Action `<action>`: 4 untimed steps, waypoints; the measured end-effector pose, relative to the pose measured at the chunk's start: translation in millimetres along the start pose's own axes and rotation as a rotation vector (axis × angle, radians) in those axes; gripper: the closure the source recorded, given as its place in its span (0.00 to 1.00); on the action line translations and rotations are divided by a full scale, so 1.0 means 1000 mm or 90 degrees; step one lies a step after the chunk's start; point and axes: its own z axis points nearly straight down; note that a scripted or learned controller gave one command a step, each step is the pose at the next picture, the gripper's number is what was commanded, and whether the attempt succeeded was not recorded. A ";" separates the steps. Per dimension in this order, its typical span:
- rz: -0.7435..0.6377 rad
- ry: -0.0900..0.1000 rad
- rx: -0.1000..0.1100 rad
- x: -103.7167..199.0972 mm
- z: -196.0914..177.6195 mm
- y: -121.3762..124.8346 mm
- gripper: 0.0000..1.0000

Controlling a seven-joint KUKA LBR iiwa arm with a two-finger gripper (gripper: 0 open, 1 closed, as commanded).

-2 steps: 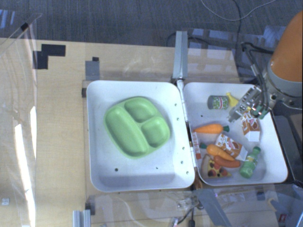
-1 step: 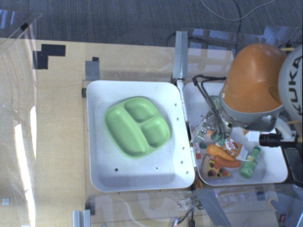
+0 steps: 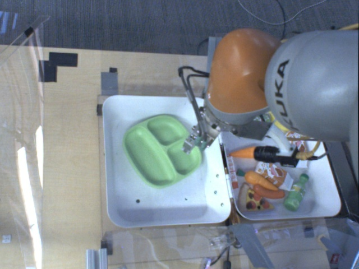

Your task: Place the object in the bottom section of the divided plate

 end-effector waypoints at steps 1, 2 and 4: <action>-0.086 -0.007 -0.009 0.046 0.150 0.011 1.00; -0.097 -0.002 -0.001 -0.063 -0.068 -0.011 1.00; -0.157 -0.002 0.001 -0.094 0.046 -0.168 1.00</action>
